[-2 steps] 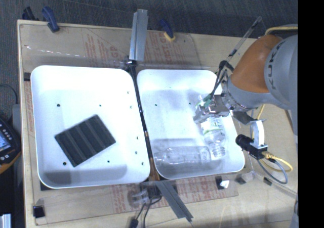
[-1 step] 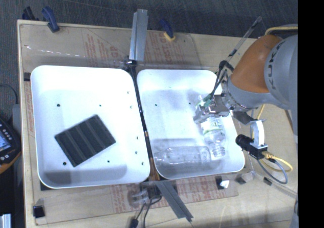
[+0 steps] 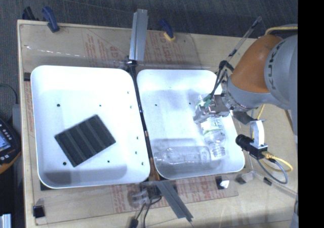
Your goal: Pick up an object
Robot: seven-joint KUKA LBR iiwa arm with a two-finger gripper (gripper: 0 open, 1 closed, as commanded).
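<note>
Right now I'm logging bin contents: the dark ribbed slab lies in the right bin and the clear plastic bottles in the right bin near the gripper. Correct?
Not quite. The camera view shows the dark ribbed slab lying in the left bin, not the right one. The clear plastic bottles are indeed in the right bin, near the gripper.

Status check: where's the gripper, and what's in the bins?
Gripper over right bin, at upright clear bottle. Second clear bottle lying alongside. Dark ridged slab in left bin.
</note>
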